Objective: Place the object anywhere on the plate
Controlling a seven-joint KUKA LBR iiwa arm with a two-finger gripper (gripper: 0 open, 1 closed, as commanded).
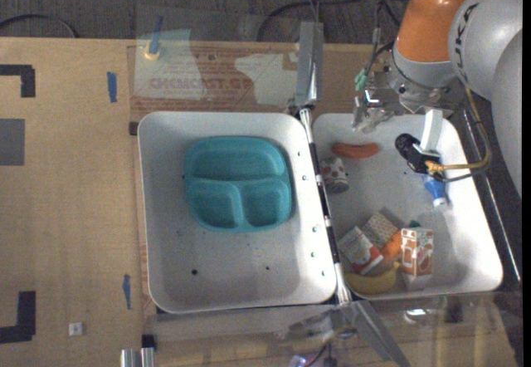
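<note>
arm (498,33): grey shell, black lettering | band: orange, glossy | cable: yellow loop over wrist | fingers (365,118): pale metal

The teal plate (239,193) lies unobstructed in the left bin (166,266), while clutter (383,249) apparently crowds the right bin's (473,232) near end.

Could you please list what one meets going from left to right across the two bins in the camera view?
Teal plastic divided plate → small printed can → orange-red sausage-shaped toy → red and white juice carton → blue and white tube.
</note>
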